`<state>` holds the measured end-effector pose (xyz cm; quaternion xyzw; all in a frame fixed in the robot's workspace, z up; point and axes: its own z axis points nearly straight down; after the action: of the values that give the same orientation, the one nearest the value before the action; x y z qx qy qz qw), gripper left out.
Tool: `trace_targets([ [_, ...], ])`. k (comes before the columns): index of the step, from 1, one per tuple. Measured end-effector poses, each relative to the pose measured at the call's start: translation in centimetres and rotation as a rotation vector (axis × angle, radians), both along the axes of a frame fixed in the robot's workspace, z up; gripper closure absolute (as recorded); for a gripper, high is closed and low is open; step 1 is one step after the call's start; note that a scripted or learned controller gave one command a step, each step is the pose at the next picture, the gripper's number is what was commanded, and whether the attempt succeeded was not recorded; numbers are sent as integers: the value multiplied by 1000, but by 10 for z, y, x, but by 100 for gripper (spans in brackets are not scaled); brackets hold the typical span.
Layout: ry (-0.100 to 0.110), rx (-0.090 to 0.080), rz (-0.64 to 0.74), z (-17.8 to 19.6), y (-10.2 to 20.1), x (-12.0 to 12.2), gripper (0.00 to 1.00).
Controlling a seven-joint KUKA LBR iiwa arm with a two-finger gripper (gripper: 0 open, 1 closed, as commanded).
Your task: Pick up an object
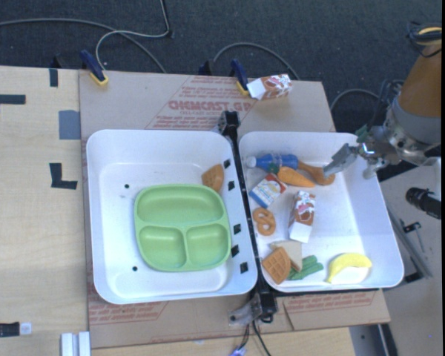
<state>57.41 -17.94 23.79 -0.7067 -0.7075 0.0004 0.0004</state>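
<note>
My gripper (354,160) hangs over the right bin's (371,221) far right corner, open, with nothing between its fingers. One dark finger (340,162) points down toward the tip of an orange carrot (300,176). Beside the carrot lies a blue bottle (274,161). Lower in the same bin are a small blue and white carton (265,193), a pretzel (265,220), a red and white carton (304,215), a waffle (277,264), a green piece (305,269) and a yellow banana (348,267).
The left bin (107,199) holds a green divided plate (182,226) and an orange piece (214,176) by the shared wall. Another small carton (271,87) lies on the cardboard behind the bins. Cables and clamps run along the back.
</note>
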Motion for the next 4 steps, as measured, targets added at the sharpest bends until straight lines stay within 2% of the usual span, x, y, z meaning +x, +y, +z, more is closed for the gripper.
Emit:
trace_targets([
  [1,-6,-1,0,-142,42,33,0],
  [2,-6,-1,1,-149,86,76,0],
  [3,7,5,0,-150,86,94,0],
  [4,8,7,1,-150,83,94,0],
])
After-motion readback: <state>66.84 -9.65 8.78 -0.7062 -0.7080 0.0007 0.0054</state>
